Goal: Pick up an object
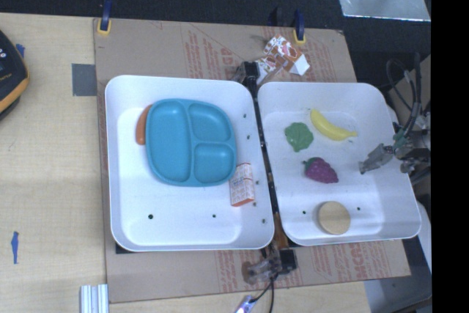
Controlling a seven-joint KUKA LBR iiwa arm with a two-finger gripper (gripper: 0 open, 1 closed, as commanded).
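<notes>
Purple grapes (321,171): in right bin (381,220), nearest the gripper (370,162), apart from it.
Gripper state: too small to tell, grasping nothing visibly.
Approach: centre above grapes, descend straight.
Neighbours: avoid green piece (298,135), banana (331,127).

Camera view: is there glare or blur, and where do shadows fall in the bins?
Camera view: soft and slightly blurred overall; the left bin looks bright, nearly washed out; faint shadows lie beside the banana and grapes; the gripper is small and indistinct.
</notes>
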